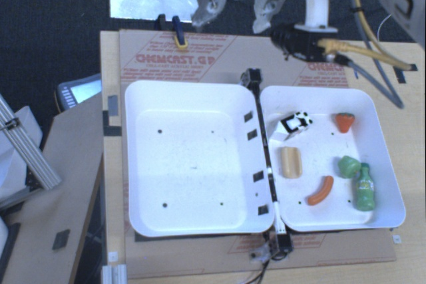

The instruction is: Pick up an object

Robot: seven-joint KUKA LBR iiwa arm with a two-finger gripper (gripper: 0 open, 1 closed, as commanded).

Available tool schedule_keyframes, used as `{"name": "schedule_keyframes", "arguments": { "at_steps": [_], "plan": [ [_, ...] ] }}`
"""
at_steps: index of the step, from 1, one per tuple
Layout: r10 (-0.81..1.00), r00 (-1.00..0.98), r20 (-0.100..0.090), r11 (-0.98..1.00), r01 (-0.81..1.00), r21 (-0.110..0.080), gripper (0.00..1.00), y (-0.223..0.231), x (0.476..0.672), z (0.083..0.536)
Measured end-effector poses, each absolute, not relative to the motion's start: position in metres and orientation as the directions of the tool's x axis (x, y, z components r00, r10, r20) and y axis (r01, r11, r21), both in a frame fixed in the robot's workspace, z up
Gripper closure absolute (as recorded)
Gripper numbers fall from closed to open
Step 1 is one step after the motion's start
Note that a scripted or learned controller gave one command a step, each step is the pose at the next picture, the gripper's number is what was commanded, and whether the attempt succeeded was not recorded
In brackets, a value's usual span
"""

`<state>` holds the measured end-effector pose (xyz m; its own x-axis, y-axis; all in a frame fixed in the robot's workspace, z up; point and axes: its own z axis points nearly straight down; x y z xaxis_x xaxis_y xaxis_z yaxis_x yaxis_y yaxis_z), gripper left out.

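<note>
— What does the bench look like?

— A pale wooden bench point(80, 143) on dark carpet carries a printed cardboard sheet point(180, 56), and on that sheet two shallow white bins sit side by side, clipped together along the middle, probably so they cannot slide apart under the arm.

— And going left to right?

— The left bin point(133, 143) shows bare white floor. The right bin point(383, 163) holds all the candidates: a black-and-white toy point(295, 123) at the far left of it, a tan block point(290, 161) just nearer, a red sausage point(320, 190) toward the near wall, a small orange-red piece point(344, 122) far right, then a green lump point(349, 166) touching a green bottle point(364, 188). They lie loosely scattered, most of them apart, which leaves room for fingers around each.

— Where is the gripper?

— The gripper point(236, 10) hangs high beyond the far edge of the bins, above the cardboard, its two fingers spread wide with nothing between them. That looks like a pose that keeps the camera's view of both bins free.

— So the pick?

— Not begun, as far as one can judge; the arm has to travel nearer and right, over the right bin.
</note>
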<state>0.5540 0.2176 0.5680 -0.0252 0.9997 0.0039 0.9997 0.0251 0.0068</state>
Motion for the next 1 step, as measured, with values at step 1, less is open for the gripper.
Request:
{"name": "schedule_keyframes", "arguments": {
  "at_steps": [1],
  "plan": [
    [1.000, -0.025, 0.004, 0.025, 1.000, 0.007, 0.00, 0.2176, 0.5540, 0.5680]
  ]
}}
